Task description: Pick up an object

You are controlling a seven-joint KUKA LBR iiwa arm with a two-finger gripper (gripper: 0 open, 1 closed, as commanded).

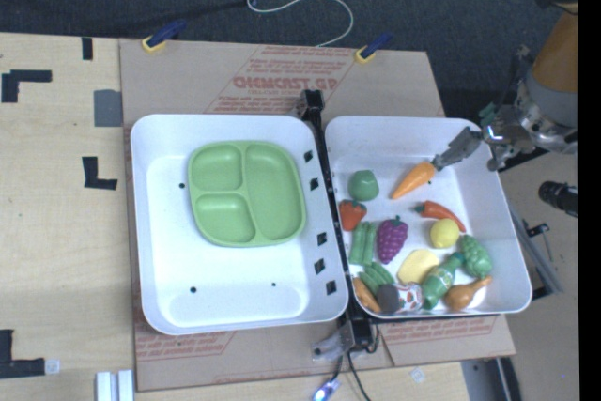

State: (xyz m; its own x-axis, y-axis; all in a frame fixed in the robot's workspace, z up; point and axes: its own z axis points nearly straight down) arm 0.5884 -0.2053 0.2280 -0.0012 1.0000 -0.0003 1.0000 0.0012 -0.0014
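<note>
**Reaching toward a crowded bin of toy food, with several ways the pick could slip**

Starting at the far left, a pale wooden worktop (56, 230) carries black tape marks. On it lies a sheet of brown cardboard (282, 80) with red printing, held by two blue and yellow clamps at its back edge. A white cable (300, 5) loops across dark carpet behind.

Two shallow white bins sit side by side on the cardboard. The left bin (160, 296) holds one green divided plate (249, 192), lying flat.

The right bin (488, 192) holds the likely targets. An orange carrot (411, 181) lies apart near the back, tilted. A green round piece (364, 185) sits just beside it. Toward the front, purple grapes (392, 238), a yellow lemon (443, 231), broccoli (474, 254) and other pieces crowd together, many touching.

At the right, the gripper (457, 148) hangs low over the bin's back right area, its tip just beside the carrot's thick end. Whether it is open or closed cannot be told, and nothing is visibly held.

Judging risks: the carrot is smooth and tapered, so it could squirt out sideways. A descent slightly off would nudge it away. Aiming at the front pile risks catching two pieces or jamming between them. The bin's raised wall is near the arm and could be struck.
</note>
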